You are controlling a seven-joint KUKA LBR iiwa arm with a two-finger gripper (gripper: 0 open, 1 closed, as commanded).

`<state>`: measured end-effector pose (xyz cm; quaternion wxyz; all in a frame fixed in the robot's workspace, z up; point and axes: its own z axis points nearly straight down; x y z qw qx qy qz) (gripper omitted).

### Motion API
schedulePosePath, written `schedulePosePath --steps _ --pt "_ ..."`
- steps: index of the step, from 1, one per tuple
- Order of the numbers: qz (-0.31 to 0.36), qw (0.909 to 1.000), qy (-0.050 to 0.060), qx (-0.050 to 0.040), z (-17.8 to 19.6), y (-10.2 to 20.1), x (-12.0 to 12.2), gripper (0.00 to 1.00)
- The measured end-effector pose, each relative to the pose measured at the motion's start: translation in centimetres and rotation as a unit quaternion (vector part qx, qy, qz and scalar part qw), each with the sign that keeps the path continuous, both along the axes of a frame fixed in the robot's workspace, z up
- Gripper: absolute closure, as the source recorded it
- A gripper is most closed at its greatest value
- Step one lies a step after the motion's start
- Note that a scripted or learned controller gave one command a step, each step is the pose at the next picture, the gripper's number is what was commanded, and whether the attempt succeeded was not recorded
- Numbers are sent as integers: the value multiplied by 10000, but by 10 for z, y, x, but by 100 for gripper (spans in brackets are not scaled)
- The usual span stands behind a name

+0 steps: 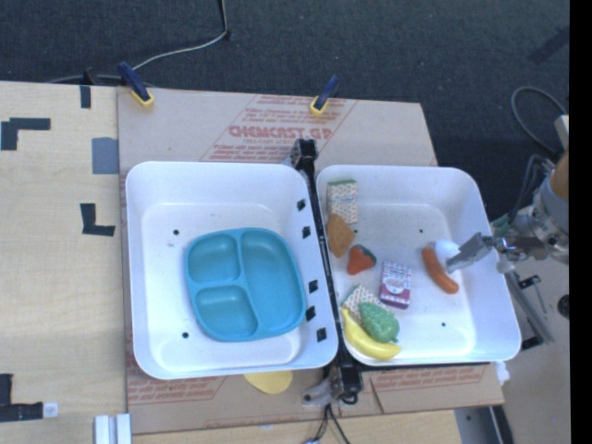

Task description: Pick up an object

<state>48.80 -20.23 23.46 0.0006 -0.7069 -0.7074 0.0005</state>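
The surface [55,248] bears two bins. The left bin [148,192] holds a blue plate [245,282]. In the right bin [462,192], the gripper [462,254], whose state I cannot tell, touches the sausage [440,271].

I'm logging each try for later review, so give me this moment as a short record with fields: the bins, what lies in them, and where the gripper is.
left bin: holds a blue divided plate
right bin: toy food
items in right bin: sausage, banana, green vegetable, carrot, pink carton, green-white box, brown bread piece
gripper: over the right bin's right side, just beside the sausage
held: nothing seen between the fingers
outside bins: yellow object at the front edge
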Motion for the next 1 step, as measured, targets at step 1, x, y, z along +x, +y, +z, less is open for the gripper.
schedulePosePath --steps 1 --pt "3 10000 14 4 -125 -20 69 0"
